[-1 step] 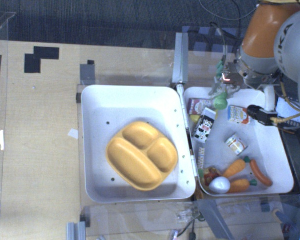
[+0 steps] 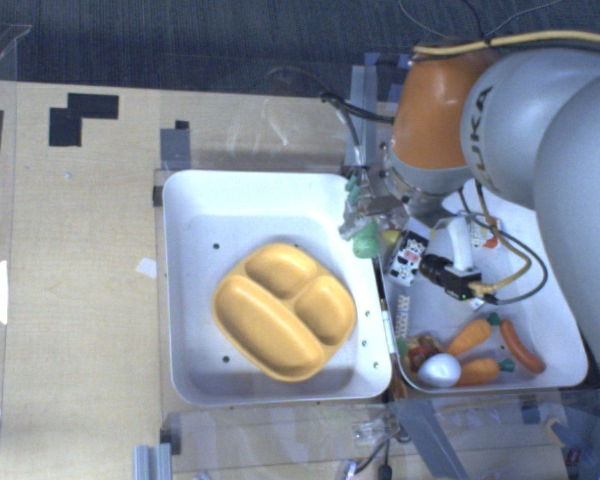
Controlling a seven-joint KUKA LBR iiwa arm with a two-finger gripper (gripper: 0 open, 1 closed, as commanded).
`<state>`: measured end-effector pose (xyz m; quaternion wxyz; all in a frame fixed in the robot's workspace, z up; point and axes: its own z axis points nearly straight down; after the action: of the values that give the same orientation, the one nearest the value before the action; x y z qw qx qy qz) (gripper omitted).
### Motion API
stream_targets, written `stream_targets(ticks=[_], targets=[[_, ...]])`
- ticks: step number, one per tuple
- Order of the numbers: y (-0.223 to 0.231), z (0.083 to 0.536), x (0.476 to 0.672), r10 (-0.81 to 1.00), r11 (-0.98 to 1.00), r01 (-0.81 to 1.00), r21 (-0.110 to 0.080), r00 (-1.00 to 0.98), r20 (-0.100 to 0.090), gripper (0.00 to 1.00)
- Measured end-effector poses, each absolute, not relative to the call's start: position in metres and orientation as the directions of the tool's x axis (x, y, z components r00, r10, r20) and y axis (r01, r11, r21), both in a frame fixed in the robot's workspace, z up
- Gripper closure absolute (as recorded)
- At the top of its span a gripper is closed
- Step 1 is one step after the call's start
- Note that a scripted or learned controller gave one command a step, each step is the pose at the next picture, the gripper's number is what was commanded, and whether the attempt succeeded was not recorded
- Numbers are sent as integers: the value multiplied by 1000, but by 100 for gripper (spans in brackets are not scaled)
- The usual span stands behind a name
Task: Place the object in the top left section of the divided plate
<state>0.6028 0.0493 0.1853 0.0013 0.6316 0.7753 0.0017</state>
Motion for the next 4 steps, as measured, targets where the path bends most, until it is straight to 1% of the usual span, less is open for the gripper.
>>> stream_targets(ticks=[1,2,3,4], targets=[[29,185,556,1000,16,1000,3,-16,1,100],[29,185,556,1000,16,1000,3,-16,1,0],[76,150,516,997,-75,997,26,75,-14,0],[41,185,604,901,-434,901,3,434,1,0]])
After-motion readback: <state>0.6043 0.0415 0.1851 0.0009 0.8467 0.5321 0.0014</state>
